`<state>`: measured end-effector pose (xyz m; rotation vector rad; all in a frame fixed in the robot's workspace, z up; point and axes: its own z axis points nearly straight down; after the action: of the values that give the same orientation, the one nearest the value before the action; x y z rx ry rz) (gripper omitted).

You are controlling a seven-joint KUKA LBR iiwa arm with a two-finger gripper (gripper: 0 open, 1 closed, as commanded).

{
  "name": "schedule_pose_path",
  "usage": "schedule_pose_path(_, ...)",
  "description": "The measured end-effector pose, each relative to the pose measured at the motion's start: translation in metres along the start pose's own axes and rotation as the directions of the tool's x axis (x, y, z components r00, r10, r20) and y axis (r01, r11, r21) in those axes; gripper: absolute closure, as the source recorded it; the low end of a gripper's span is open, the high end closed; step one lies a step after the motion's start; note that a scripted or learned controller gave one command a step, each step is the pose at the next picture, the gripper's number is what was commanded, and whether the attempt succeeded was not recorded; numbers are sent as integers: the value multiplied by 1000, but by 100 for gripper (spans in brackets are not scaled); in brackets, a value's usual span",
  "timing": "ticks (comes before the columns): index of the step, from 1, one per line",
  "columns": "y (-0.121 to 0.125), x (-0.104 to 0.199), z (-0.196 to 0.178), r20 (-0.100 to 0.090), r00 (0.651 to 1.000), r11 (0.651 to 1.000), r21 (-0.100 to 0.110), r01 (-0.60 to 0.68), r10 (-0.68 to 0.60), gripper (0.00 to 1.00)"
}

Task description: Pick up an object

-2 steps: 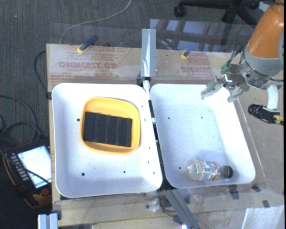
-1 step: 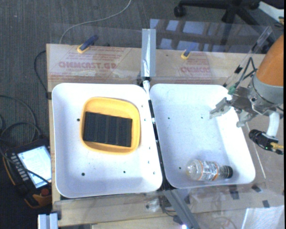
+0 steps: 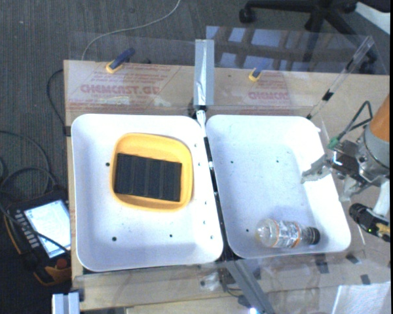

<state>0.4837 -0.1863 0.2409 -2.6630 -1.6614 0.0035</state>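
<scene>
At the left of the frame you see the left bin (image 3: 92, 241) holding a yellow dish (image 3: 152, 144) with a dark ridged block (image 3: 148, 177) in it. Lower right, a clear plastic bottle (image 3: 287, 233) lies on its side in the right bin (image 3: 268, 149). At the right edge, the gripper (image 3: 327, 165) hangs over that bin's rim, holding nothing, fingers spread.

- An orange band (image 3: 388, 120) shows at the right edge, on the arm above the wrist.
- Below it sits a grey metallic wrist block (image 3: 369, 156).
- Thin dark cables (image 3: 355, 118) loop up beside the wrist.
- The pincer (image 3: 322, 169) is pale grey metal, with slim fingers.
</scene>
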Motion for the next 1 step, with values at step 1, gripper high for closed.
schedule_pose_path(1,-35,71,84,0,993,993,1,-120,120,0)
